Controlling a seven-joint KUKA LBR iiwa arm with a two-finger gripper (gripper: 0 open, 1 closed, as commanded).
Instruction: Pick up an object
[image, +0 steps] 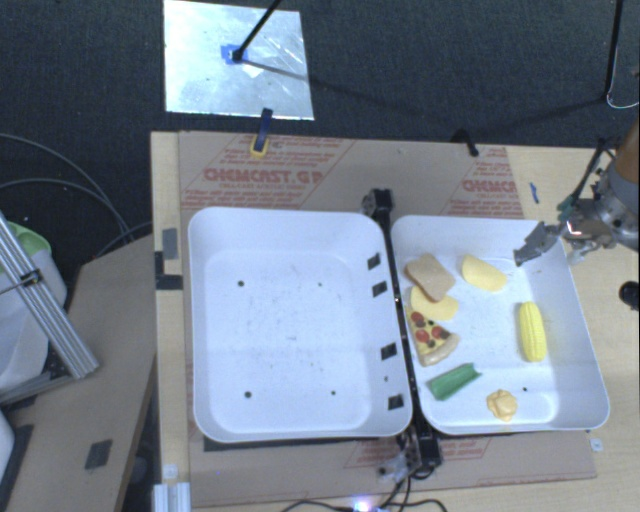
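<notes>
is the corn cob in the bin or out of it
In: the corn cob lies flat on the right bin's floor, near its right wall.

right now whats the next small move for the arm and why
Probably a short move inward and down toward the yellow piece, the closest item. The gripper sits over the right bin's upper right corner, above and to the right of that piece, with nothing visible between its fingers. The corn cob lies further toward the bin's front, so it would need a longer move.

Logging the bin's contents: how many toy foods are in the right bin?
6: bread, lemon piece, corn, pizza slice, green pepper, small yellow piece. A yellow bit under the bread may be another.
</notes>
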